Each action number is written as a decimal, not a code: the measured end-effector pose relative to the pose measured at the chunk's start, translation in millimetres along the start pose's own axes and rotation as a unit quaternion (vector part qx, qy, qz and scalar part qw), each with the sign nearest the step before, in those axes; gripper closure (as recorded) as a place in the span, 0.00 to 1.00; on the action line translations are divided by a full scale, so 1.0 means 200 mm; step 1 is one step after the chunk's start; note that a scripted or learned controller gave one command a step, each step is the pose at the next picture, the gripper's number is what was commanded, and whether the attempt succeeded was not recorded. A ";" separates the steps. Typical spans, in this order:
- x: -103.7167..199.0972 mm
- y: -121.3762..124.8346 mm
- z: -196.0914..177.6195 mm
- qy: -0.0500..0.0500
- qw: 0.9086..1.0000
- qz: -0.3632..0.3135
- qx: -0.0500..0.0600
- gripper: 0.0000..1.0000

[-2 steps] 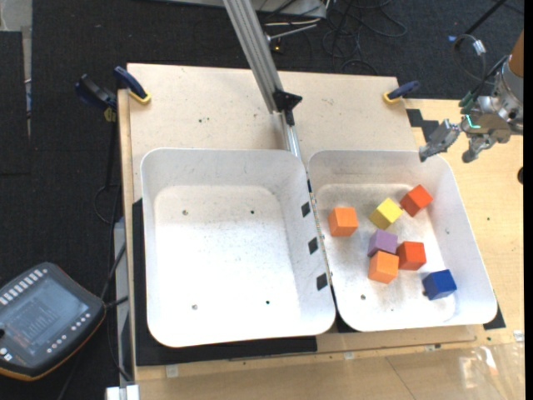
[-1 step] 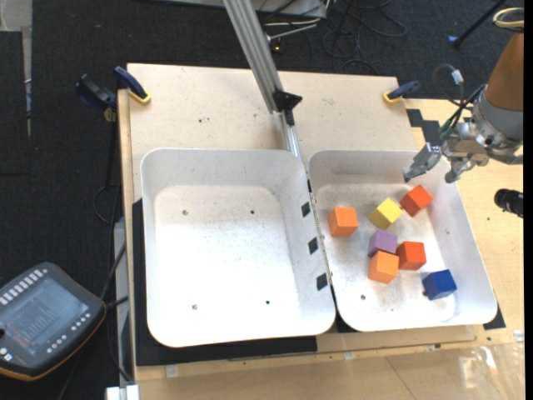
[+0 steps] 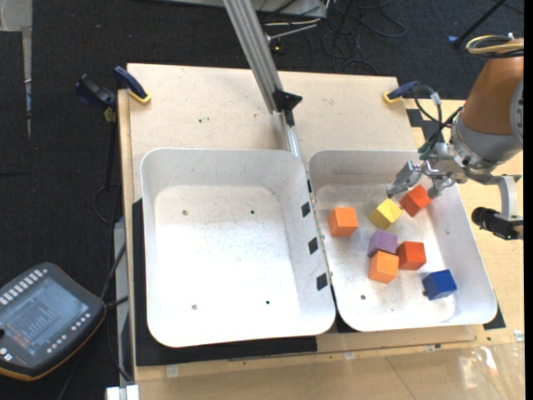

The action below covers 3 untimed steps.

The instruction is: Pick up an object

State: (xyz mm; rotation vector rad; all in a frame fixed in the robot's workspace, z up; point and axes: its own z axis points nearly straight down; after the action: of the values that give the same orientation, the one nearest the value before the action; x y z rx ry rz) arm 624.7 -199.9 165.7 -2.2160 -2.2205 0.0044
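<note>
The teach pendant [image 3: 42, 319] lies on black floor; the claw [image 3: 414, 183] perhaps grips the red-orange cube [image 3: 415, 199].

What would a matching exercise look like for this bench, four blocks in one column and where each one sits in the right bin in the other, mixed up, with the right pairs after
Blocks:
1. yellow block
2. blue block
3. purple block
4. red-orange block

Places:
A. nearest the bin's front right corner
B. right at the gripper, farthest back of the blocks
C. just left of the block at the gripper
D. mid-bin, directly behind an orange block

Pairs: 1-C, 2-A, 3-D, 4-B
</note>
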 end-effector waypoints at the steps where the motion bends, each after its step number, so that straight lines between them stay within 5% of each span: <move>1: -0.02 0.06 0.23 -0.003 1.000 0.000 -0.005 0.00; 2: -0.02 0.06 0.16 -0.003 1.000 0.000 -0.008 1.00; 3: -0.06 0.07 -0.14 -0.003 1.000 0.001 -0.007 1.00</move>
State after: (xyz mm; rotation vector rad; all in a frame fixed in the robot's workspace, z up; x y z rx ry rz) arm 638.2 -212.6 194.0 -2.2274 -2.2277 -0.0051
